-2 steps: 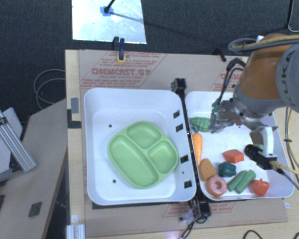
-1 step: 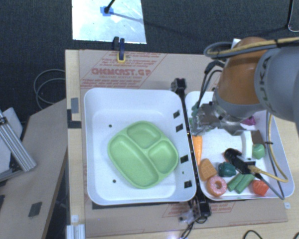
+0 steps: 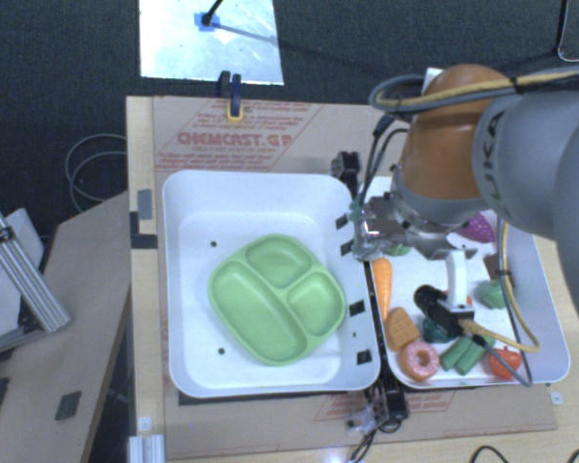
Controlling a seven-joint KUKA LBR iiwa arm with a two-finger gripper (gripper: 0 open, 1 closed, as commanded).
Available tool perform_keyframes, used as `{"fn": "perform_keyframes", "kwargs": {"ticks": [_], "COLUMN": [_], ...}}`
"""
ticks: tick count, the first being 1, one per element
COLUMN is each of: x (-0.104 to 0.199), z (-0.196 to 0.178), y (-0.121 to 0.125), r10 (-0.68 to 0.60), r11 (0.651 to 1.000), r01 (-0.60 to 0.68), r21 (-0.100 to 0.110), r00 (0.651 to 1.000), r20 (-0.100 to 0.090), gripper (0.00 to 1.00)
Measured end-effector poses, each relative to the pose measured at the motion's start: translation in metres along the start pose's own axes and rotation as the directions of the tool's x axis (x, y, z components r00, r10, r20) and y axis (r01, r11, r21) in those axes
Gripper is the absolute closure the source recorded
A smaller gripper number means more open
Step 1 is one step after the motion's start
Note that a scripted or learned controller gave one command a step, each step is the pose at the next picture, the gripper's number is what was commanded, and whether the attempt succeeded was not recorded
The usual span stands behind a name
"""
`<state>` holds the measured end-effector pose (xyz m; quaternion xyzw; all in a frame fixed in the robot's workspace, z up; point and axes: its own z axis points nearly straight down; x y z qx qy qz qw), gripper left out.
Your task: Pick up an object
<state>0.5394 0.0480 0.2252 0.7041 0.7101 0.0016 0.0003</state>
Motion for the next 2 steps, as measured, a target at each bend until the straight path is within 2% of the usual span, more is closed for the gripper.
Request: {"fn": "perform_keyframes", "kwargs": {"ticks": [1,2], "x": [0.009,0.008], "z": [0.011,-0.01], "y": [0.002,0.004], "r10": [0.003,0.003], "r11": [1.0,1.0], "r01": [-0.003,-0.003], "r21": [0.002,0.0], "r00": [1.0,1.0], "r20": [0.002,0.001], "gripper": [1.0,1.0]}}
